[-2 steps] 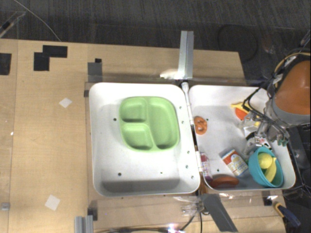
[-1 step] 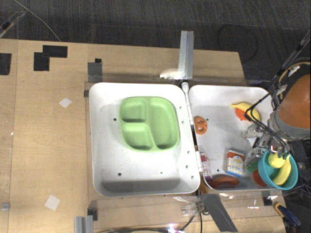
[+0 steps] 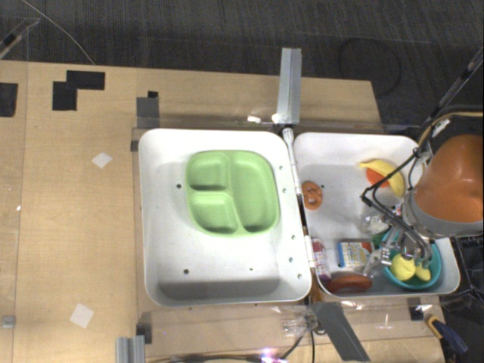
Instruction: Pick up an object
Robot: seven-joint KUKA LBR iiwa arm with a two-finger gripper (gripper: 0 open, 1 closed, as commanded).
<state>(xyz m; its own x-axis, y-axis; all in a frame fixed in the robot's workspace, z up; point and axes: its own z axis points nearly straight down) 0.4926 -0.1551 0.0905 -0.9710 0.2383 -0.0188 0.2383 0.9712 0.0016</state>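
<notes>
The task names no one thing; the objects lie in the right bin (image 3: 333,146), grouped toward 5 o'clock of the view. A small flat packet (image 3: 352,253) with blue and white print lies with its long axis running roughly 9 to 3 o'clock. Below it a dark red-brown oblong piece (image 3: 349,282) rests against the bin's near wall, long axis also 9 to 3. At the bin's left wall a narrow red and white item (image 3: 318,257) runs 12 to 6 o'clock. A round orange-brown piece (image 3: 312,194) sits near the left wall, toward 9 o'clock of the bin. A yellow and orange object (image 3: 380,173) lies toward 1 o'clock, its orange end pointing to 9. A teal bowl (image 3: 432,267) at the 5 o'clock corner holds a yellow object (image 3: 407,270).

The arm comes in from 3 o'clock, its orange band (image 3: 454,178) above the bin's right side, with black cables looping at its left. The wrist points down and toward 7 o'clock, and the gripper (image 3: 393,249) hangs over the teal bowl's left rim, just beside the packet. Metal parts and clutter overlap there, so I cannot tell how far it is open or whether it has hold of anything.

The left bin (image 3: 159,203) bears a pale green divided tray (image 3: 231,192) with three compartments.
</notes>
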